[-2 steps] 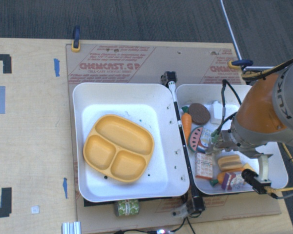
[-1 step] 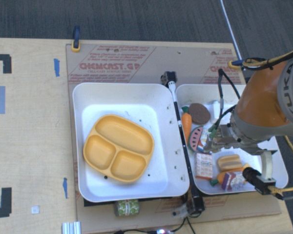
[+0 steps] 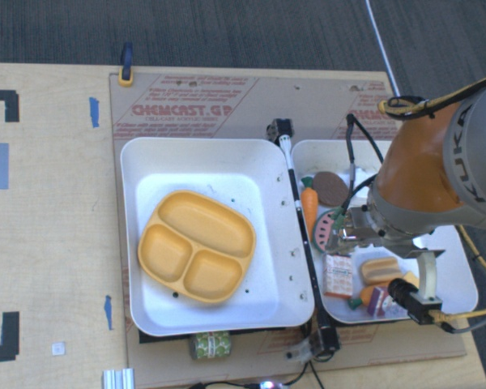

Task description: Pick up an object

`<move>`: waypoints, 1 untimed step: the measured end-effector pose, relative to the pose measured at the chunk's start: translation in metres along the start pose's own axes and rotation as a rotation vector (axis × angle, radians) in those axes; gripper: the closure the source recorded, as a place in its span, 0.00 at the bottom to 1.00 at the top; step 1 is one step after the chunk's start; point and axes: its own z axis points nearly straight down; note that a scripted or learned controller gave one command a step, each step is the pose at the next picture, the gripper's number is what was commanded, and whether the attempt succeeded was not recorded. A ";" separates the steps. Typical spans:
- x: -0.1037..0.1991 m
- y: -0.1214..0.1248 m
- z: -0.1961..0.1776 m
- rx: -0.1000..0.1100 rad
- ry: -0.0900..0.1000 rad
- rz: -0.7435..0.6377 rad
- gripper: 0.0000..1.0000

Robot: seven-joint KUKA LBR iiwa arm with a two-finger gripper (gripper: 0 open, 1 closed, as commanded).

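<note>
The right bin (image 3: 462, 294) holds several small items: an orange carrot (image 3: 309, 205), a brown round disc (image 3: 332, 187), a watermelon slice (image 3: 322, 228), a white and red packet (image 3: 338, 275), a hot dog (image 3: 379, 270) and a purple piece (image 3: 375, 301). My gripper (image 3: 348, 233) hangs low over this bin, just right of the watermelon slice and above the packet. The orange and grey arm (image 3: 421, 177) hides much of the bin's middle and back. I see nothing lifted clear of the bin.
The left bin (image 3: 138, 160) holds a yellow three-part plate (image 3: 196, 245). A green can (image 3: 212, 345) lies on the bench in front of the bins. A black bracket (image 3: 280, 128) sits at the back where the bins meet. Cables trail near the front right corner.
</note>
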 end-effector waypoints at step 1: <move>0.000 0.000 0.000 0.000 0.000 0.000 0.00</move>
